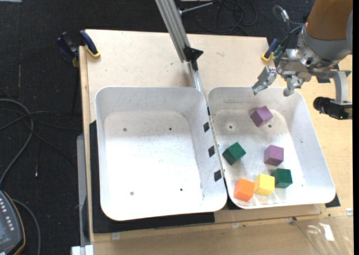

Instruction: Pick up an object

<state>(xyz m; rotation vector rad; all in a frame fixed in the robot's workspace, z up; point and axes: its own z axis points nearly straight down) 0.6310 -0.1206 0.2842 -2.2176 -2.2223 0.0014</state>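
Observation:
My gripper [276, 87] hangs open above the far edge of the right bin [314, 136], its two fingers spread apart with nothing between them. Just below it in that bin lies a purple cube [261, 115]. Further toward the front sit a dark green cube [234, 152], a second purple cube [274, 154], a smaller green cube [283, 177], a yellow cube [265, 184] and an orange cube [244, 189]. The yellow and orange cubes touch each other at the bin's near wall.
The left bin [148, 153] stands beside the right one, sharing a divider with black clips [211, 136]. A slanted metal pole [171, 15] rises from the bench's back. Blue-yellow clamps [76, 43] grip the bench's far left corner.

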